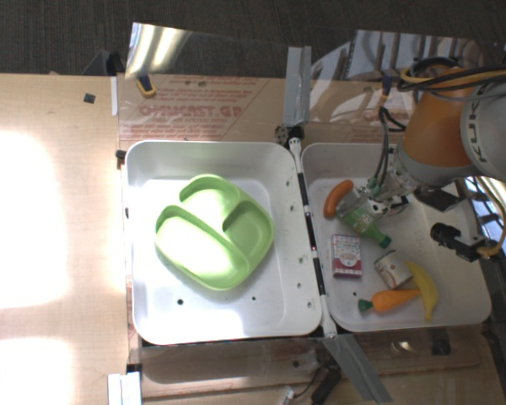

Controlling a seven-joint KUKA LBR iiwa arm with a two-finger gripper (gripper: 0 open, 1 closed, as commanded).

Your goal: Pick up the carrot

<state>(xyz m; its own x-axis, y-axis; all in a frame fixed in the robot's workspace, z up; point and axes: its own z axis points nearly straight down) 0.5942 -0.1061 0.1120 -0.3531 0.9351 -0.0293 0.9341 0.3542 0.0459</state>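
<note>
Hovering over the green bottle (364, 220) in the right bin (472, 310), my gripper (376, 197) hides its state; the carrot (391, 300) lies toward five o'clock.

**Little print, and most of it beyond reading**

We find red lettering on the flat brown cardboard sheet (204, 108) lying behind the two bins. It appears mirrored or upside down; we can tell there is one large line of red characters with smaller lines above and below it, but we cannot read any word with confidence. The small red and white carton (347, 256) in the right bin carries printed marks on its face, too small for us to make out. The small white and brown can (391, 269) beside it shows a label we cannot read either.
</note>
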